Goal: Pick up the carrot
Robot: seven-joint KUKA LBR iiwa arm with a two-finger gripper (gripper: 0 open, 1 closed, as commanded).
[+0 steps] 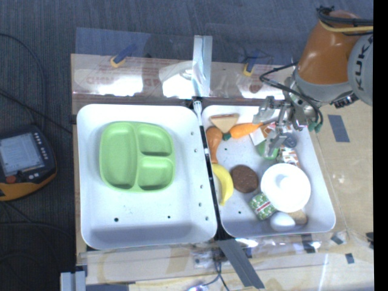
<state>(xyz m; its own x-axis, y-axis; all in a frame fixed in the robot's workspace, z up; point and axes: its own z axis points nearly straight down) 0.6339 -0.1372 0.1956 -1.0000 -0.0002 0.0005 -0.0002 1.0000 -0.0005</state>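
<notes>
arm point(339, 53) — orange band, grey shell | black cable looped | "KU" lettering | wrist — metal parts

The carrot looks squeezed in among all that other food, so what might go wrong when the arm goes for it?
1. The carrot lies close beside a bread wedge and other items at the right bin's far end, so the gripper may nudge or catch a neighbour instead.
2. The carrot sits near the bin's far wall, leaving little room to come down around it.
3. Its tapered shape could slip out of a grasp.
</notes>
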